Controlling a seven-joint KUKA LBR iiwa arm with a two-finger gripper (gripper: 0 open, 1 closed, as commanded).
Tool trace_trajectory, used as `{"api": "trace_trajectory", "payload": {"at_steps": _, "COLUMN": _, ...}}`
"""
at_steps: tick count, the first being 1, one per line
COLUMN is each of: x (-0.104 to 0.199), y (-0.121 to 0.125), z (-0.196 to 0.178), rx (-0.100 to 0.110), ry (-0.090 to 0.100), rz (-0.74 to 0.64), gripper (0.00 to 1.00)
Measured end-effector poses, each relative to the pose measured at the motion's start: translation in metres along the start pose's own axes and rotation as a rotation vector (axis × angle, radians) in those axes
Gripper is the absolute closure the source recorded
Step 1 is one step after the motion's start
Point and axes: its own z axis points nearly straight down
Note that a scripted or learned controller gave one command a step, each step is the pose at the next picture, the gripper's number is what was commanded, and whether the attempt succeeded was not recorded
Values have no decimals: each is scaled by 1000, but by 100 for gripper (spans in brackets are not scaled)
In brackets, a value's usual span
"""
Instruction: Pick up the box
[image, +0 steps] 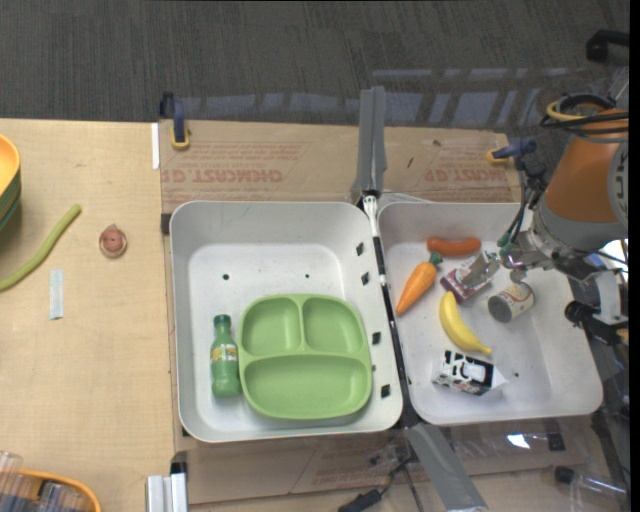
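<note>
- The box (464, 372) lies nearest the camera, on the floor of the right bin (560, 400) towards its front wall: a small black-and-white printed carton, lying flat and slightly skewed, with bare white floor around most of it.
- Judged by its look it is light cardboard, stiff along its edges but easily dented on the broad faces; its printed skin may be a little slick. I would take it across its short width, fingers on the two long sides, and squeeze gently.
- At about 12 o'clock from the box, just beside it, a banana (459, 325) curves down the bin; its lower tip comes close enough to the carton to crowd a finger on that side.
- At 2 o'clock from the box a small tin can (510, 302) lies on its side.
- Further back, the gripper (478, 278) hangs low at the banana's upper end; whether its jaws are apart or together I cannot tell, as the metal parts blur together there.
- An orange carrot (418, 284) lies at 11 o'clock from the box, and a red sausage (454, 244) sits by the back wall.
- In the left bin (200, 250), at 9 o'clock, sit a green divided plate (303, 356) and a green bottle (225, 356).
</note>
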Motion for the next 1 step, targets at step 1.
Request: {"api": "trace_trajectory", "payload": {"at_steps": 1, "x": 36, "y": 49, "z": 21, "rx": -2, "ry": -1, "rz": -26, "gripper": 0}}
